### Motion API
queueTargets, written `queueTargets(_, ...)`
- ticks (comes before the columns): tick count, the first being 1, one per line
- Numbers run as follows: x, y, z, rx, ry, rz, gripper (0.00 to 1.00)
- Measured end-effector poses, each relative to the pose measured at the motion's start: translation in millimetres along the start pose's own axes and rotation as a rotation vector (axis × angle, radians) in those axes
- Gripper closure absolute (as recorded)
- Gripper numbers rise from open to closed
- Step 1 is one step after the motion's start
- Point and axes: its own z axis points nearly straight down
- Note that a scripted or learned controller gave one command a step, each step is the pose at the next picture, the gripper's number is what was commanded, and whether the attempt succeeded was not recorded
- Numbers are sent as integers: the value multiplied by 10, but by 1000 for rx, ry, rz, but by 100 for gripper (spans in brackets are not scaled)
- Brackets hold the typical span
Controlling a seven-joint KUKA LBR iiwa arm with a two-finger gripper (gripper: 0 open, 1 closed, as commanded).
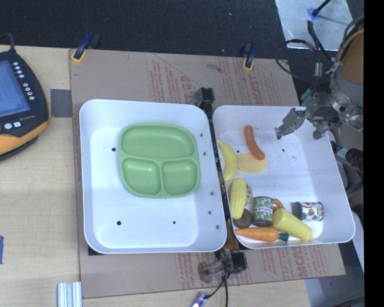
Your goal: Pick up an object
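So the gripper (pixel 303 128) is hovering over the upper right part of the right bin (pixel 320 171), fingers spread apart with nothing between them. It sits above bare white floor, so no grab is under way yet; I'd call this the approach stage.

Targets all sit in that right bin. Closest is the orange-red sausage (pixel 254 142), lying at a slant just left of the gripper, its lower end touching or overlapping a pale yellow flat piece (pixel 251 164) (cheese slice maybe, hard to tell). Along the left wall there's a banana (pixel 228 160) and a corn cob (pixel 237 196). The front edge is crowded: a carrot (pixel 261 234), a small green-labelled can (pixel 263 210), a yellow pepper-ish thing (pixel 292 225) and a red-labelled can (pixel 309 211) lying on its side.

If I were picking, I'd go for the sausage. It's near, thin, and has free space on both long sides. The trick would be turning the wrist so the fingers close across its narrow width, not along its length, and coming down on the upper half to stay off the yellow piece. The front cluster looks like a bad bet, everything's touching and the fingers would likely nudge neighbours.

The left bin (pixel 102 171) just holds a green divided plate (pixel 159 160).
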Motion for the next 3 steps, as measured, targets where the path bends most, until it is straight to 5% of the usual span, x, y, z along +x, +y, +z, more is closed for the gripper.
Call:
queueTargets(1,258,366,971,2,-1,-2,0)
queueTargets(2,183,763,1703,2,-2,-3,0)
queueTargets(3,175,771,1588,0,-4,-6,100)
